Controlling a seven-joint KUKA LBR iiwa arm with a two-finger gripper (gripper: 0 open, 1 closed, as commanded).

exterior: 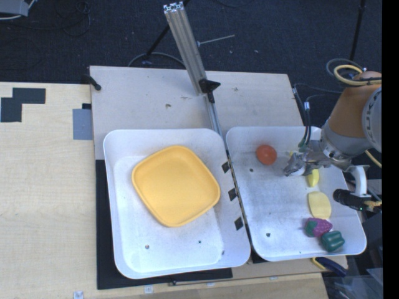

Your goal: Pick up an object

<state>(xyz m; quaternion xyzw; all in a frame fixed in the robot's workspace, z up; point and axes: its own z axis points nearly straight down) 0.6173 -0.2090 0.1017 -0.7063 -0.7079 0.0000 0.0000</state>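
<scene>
Hovering hand (294,166) near red ball (266,154), right bin (274,229).

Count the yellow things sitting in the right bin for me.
2. A small yellow piece lies just right of the tool, and a larger pale yellow lump sits below it, above the purple toy. The arm may hide more.

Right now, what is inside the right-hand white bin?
The right-hand white bin holds a small red ball, two pale yellow pieces, a purple piece and a green piece. The claw hangs over its far side, hiding whatever lies beneath.
</scene>
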